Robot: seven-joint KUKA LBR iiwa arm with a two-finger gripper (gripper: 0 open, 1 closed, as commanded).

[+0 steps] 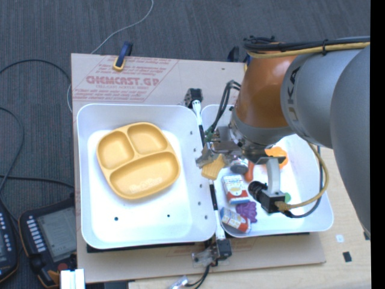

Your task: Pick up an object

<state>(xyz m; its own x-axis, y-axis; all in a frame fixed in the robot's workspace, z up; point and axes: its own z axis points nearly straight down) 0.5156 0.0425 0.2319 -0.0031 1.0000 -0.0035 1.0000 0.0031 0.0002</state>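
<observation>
My gripper (209, 157) hangs over the left edge of the right bin (313, 221), close to the wall between the two bins. A small tan-yellow piece (210, 171) shows directly below it, touching or nearly touching; whether it is gripped I cannot tell. Just to the right lie a small white and red carton (234, 187), a purple bunch of grapes (246, 209) and a red and white item (236, 223) at the bin's front. An orange item (277, 153) peeks out beside the wrist. The arm hides much of the right bin's back half.
The left bin (96, 221) holds a yellow divided plate (138, 159). A black cable with a connector (267, 198) loops over the right bin. A handheld controller (48, 233) lies off the bench at the lower left.
</observation>
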